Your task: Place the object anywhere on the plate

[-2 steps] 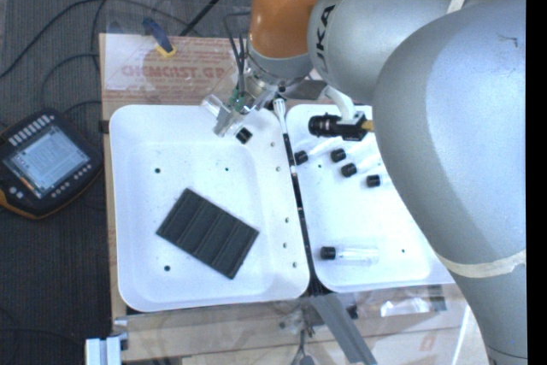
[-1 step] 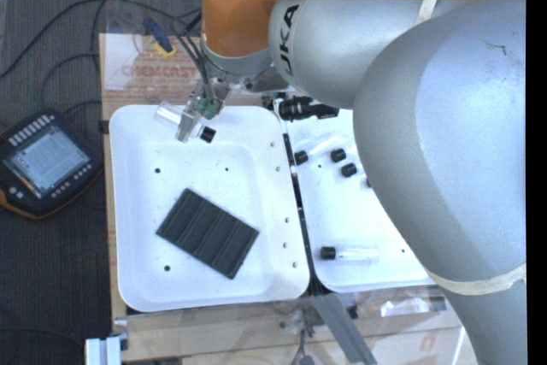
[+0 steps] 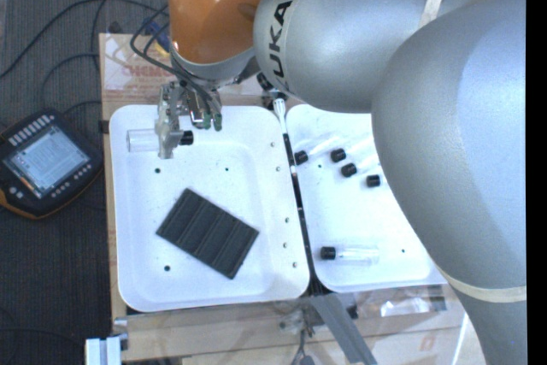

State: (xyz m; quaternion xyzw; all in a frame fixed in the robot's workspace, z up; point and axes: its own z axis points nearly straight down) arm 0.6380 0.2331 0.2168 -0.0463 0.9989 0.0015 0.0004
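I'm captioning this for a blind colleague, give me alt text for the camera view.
A grey KUKA arm's end effector hangs over the back of the left bin, near a clear tube; a dark ridged plate lies closer. The right bin holds black-capped tubes.

Robotics lab: KUKA arm (image 3: 342,47), teach pendant (image 3: 43,162), loose floor cables (image 3: 77,21).

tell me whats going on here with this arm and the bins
A grey KUKA arm reaches over the left bin, its hand near that bin's back left corner, beside a clear tube. A dark ridged plate lies flat in the same bin. Several black-capped tubes lie in the right bin. Nothing sits on the plate yet.
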